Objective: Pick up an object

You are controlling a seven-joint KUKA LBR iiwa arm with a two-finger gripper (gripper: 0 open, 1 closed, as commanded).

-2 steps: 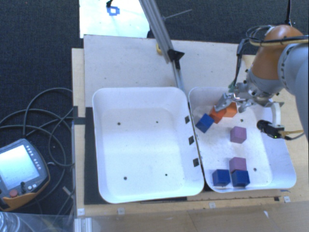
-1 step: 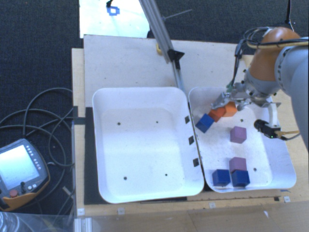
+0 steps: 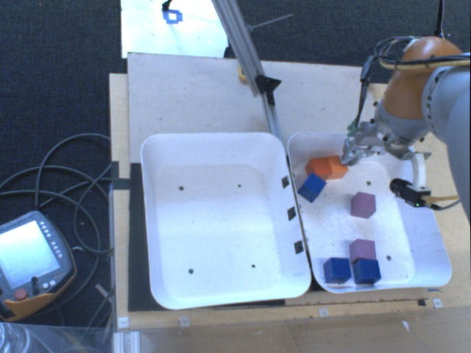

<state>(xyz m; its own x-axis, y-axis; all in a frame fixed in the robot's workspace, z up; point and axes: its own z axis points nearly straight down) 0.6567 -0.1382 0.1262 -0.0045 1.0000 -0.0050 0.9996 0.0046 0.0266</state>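
Observation:
The right bin (image 3: pixel 434 259) holds several blocks. An orange block (image 3: pixel 327 168) lies near its back left corner, with a blue block (image 3: pixel 312 187) just in front of it. A purple block (image 3: pixel 363 204) sits mid-bin. Near the front edge are a second purple block (image 3: pixel 362 249) and two blue blocks (image 3: pixel 338 270) (image 3: pixel 366 271). My gripper (image 3: pixel 349 155) hangs at the back of the right bin, its tip right beside the orange block's right end.
The left bin (image 3: pixel 158 160) stands beside the right one, with black clips along the shared rim. A metal pole (image 3: pixel 243 39) slants over the bench behind the bins. Cables and a teach pendant (image 3: pixel 29 259) lie at the far left.

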